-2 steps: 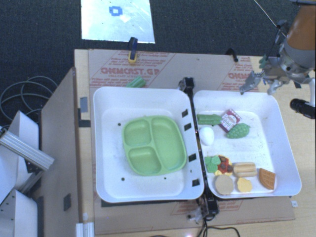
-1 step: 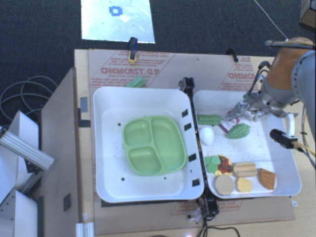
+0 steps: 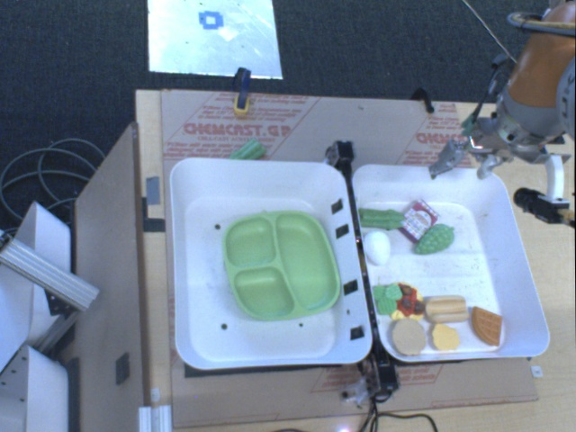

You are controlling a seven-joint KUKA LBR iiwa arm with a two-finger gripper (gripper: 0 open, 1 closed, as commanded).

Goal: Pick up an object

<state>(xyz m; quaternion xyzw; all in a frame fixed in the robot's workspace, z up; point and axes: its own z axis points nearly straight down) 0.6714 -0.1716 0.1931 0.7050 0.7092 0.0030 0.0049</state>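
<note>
Near edge, right bin [image 3: 526,327]: toy food lies in a row along the front. A tan disc [image 3: 408,337] sits beside a yellow piece [image 3: 445,337], and an orange-brown wedge [image 3: 487,325] lies at the right end. Just behind them a bread roll [image 3: 445,309] lies flat, touching a small red and green cluster [image 3: 402,300] on its left.

Mid bin: a white egg [image 3: 377,247] rests close to the divider side. A green pod [image 3: 382,217] lies behind it. A dark red packet [image 3: 418,220] and a green bumpy piece [image 3: 435,239] lie touching, right of the pod.

Left bin [image 3: 193,268]: a light green tray [image 3: 280,265] with three compartments lies slightly turned, roughly centred.

Far right: the arm [image 3: 540,70] enters over the back corner of the right bin. The gripper [image 3: 468,156] hangs above the bin's far rim, well apart from every food item. Its fingers look parted with nothing between them, though they are small and a little blurred.

Beyond the bins: a yellow and dark clamp [image 3: 241,93] stands on the board's back edge. A shiny sheet [image 3: 212,25] lies on the dark floor.
</note>
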